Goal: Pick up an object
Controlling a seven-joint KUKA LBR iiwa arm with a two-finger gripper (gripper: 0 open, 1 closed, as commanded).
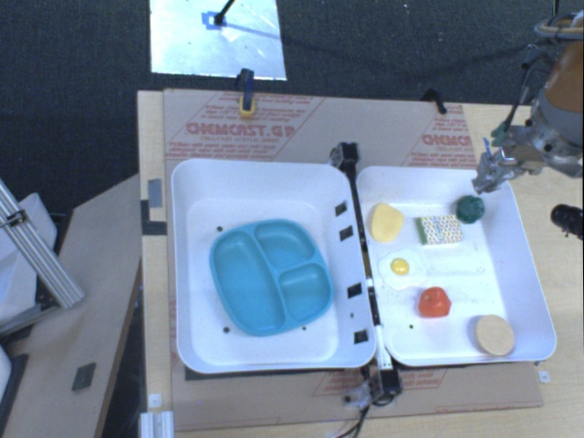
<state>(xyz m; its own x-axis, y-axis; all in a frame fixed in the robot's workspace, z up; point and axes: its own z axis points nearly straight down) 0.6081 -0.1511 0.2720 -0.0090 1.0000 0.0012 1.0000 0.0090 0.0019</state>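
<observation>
Blue divided tray, yellow lump, speckled green-edged sponge, dark green ball, red piece, tan disc

A dark carpeted floor is seen around the wooden bench. Beyond the bench, a shiny metal sheet is laid; left of it, an aluminium rail is angled.

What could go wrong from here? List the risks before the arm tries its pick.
1. The claw hangs at the right bin's far rim, just above the dark green ball. A round ball may roll away from the fingertips.
2. That ball sits close to the bin wall, so a descent could strike the rim.
3. The speckled sponge lies right beside the ball and might get nudged or caught too.
</observation>
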